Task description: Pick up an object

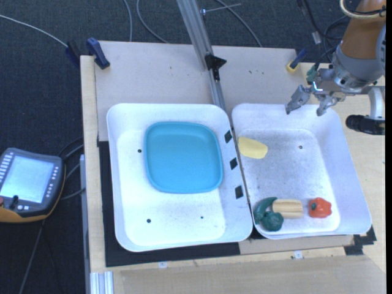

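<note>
Dark carpet crossed by thin cables is seen round the counter [153, 66], and at the far left a handheld control pendant [27, 182] with a pale screen lies on that floor. On the counter's back left corner a blue clamp [98, 52] is fixed. Two shallow white bins are set side by side on the counter. In the left bin [122, 225] a turquoise square plate [184, 157] is laid flat, towards the back and the right wall. A metal rail [196, 26] runs down at a slant from the top edge to the gap between the bins. In the right bin [349, 182] a yellow piece [252, 147] is placed against the left wall, near the back. Along the front wall three things are lined up: a dark green vegetable [268, 214] at the left, a tan roll-shaped piece [288, 208] touching it in the middle, and a red and orange pepper-like piece [319, 207] just beside that at the right. The hand [310, 103] is held over the back rim of the right bin, well apart from all four things; its two fingers are spread wide and nothing is seen between them. Above it the grey wrist and the orange band [364, 20] are seen at the upper right
</note>
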